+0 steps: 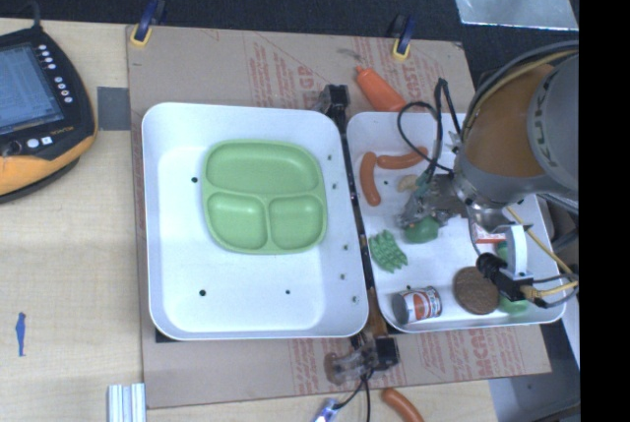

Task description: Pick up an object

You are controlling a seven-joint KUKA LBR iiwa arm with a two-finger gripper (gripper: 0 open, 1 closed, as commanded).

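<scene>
Several small toy foods lie in the right bin [386, 127], and the gripper [421, 211] is down among them, right over a small green piece [424, 231] near the bin's middle. Whether the piece sits between the fingers or just under them cannot be told from this slant, nor whether the jaws are parted or closed.

That green piece looks like light moulded plastic: stiff, smooth, a little slippery, unlikely to break. Its rounded body is the place to pinch, across the narrow width. The two sausages [370, 179] nearby would roll unless taken across the middle; the leafy green toy [388, 252] offers ridges for grip; the small can [419, 304] is rigid and best held across its sides, though it lies tipped over. The brown disc [476, 292] lies flat and hard to get under.

The can bears a red and white label, unreadable. Faint red print runs over the cardboard [285, 66], not legible. The left bin [167, 292] holds a green divided plate [264, 196].
</scene>
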